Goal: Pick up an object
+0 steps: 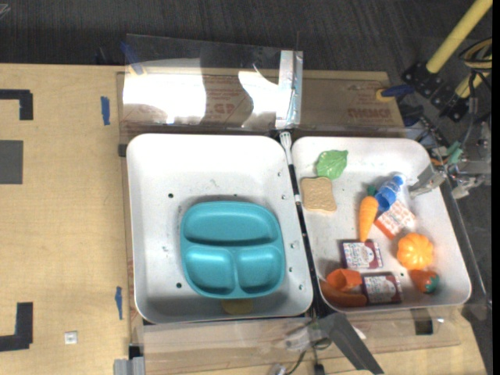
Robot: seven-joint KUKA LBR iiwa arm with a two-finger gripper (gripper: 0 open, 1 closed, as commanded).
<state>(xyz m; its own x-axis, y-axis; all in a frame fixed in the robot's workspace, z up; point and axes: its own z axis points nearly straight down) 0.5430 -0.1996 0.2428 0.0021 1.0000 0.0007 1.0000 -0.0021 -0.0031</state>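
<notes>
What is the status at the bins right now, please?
Gripper at right bin's far right edge, grip unclear. Toys untouched. Blue bottle nearest.

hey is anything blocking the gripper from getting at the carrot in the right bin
Yes, partly. The gripper sits at the right bin's far right edge, and the blue bottle lies between it and the carrot, almost touching the carrot's top. From above, nothing visible covers the carrot.

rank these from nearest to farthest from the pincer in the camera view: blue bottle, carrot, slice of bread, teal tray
From the pincer at the right bin's right rim:
1. blue bottle, just to its left in the right bin.
2. carrot, further left, mid-bin.
3. slice of bread, by the right bin's left wall.
4. teal tray, in the left bin.
</notes>
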